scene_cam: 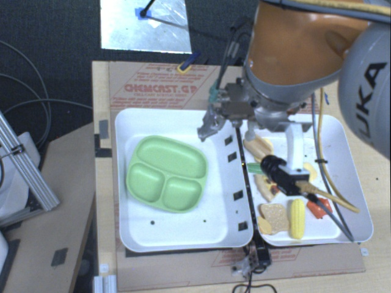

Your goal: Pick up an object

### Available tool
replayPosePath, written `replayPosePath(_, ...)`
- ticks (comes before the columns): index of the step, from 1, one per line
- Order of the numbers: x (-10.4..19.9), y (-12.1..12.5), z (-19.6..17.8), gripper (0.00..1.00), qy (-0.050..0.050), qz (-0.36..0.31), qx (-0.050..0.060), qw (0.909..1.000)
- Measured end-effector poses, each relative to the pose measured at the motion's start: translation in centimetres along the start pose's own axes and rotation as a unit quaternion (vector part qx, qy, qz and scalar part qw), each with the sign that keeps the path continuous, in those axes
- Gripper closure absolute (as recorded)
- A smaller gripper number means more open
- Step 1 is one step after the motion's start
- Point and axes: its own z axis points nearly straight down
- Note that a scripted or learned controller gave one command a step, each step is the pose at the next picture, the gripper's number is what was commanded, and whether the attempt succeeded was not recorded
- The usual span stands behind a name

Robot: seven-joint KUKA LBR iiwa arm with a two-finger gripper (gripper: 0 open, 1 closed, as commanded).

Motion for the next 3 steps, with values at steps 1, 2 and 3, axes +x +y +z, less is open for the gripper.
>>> replayPosePath(1,0.2,0.0,-0.9,1.00,0.000,-0.004,0.000,1.0000)
replayPosePath(2,0.2,0.1,-2.0,1.00,0.000,-0.006,-0.001,1.0000)
replayPosePath(3,0.2,0.2,-3.1,1.00,0.000,-0.009,-0.002,1.0000)
